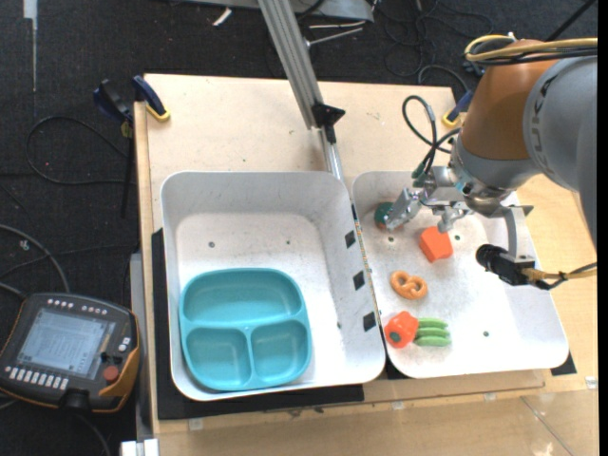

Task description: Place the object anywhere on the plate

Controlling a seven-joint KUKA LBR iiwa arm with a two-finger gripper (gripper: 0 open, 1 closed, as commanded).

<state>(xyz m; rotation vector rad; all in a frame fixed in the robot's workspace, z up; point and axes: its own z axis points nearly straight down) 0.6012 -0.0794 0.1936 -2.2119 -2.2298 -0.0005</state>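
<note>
A teal divided plate (245, 329) lies in the left bin (190, 202). In the right bin (532, 335) sit an orange block (436, 244), a pretzel-shaped toy (408, 284), a red-orange pepper (401, 329) with a green pod (432, 333) beside it, and a small dark green object (383, 216). My gripper (427, 214) hangs over the right bin's far part, open, its fingers spread just above and behind the orange block. The left finger (404, 208) is next to the dark green object. Nothing shows between the fingers.
A slanted metal pole (296, 55) crosses the bench's far side down to the wall between the bins. A black cable end (501, 262) hangs from the arm over the right bin. A teach pendant (62, 350) lies left of the bench.
</note>
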